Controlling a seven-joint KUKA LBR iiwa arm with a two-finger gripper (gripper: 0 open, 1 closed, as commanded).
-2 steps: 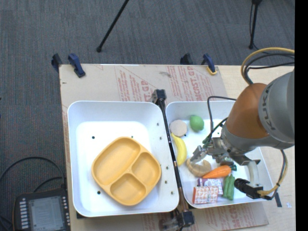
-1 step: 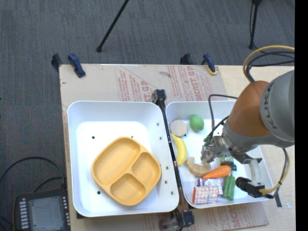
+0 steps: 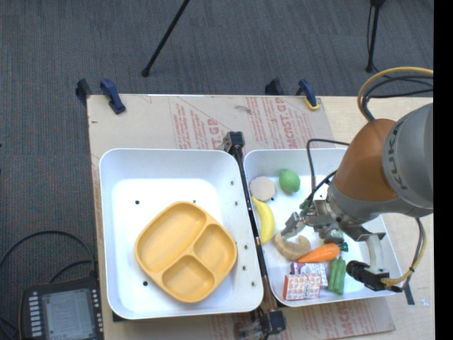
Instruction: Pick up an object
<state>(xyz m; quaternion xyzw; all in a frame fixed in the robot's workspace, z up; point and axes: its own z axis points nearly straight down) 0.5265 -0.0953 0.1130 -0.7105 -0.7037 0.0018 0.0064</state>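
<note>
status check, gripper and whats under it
Gripper low in right bin, over beige piece. Nothing seen held. Banana, carrot close alongside.

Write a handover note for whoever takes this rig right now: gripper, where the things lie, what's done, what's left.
Gripper: low over the right bin, above the tan bread-like piece; no object seen between its fingers.
Right bin: banana along the left wall, green lime and pale round disc at the far end, carrot, green vegetable and red-and-white packet at the near end.
Left bin: yellow divided tray.
Done: approach only.
Left: grasp and lift one object.
</note>
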